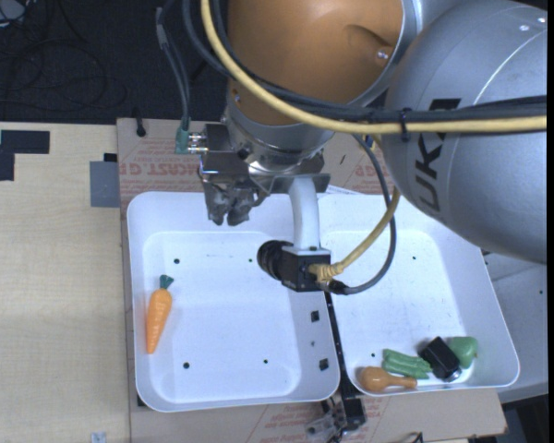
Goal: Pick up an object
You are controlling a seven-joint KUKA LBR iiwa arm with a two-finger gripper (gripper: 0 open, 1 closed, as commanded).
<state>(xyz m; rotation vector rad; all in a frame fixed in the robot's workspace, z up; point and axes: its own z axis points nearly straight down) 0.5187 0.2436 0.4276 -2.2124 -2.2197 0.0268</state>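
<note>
Near the upper rim of the left bin [138, 275], the gripper [229, 212] hangs with fingers pinched together, holding nothing. One carrot [158, 315] lies by that bin's left wall; much bare floor surrounds it. Four small items cluster in the right bin's [499, 326] lower right corner.

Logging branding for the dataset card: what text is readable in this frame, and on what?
"UK": large dark letters on the grey arm casing, cut off by the casing's curve, so a partial word.
Red print on the cardboard sheet behind the bins: upside down and blurred, not reliably readable.
Faint red print on the cardboard by the front edge: too small to read.
</note>
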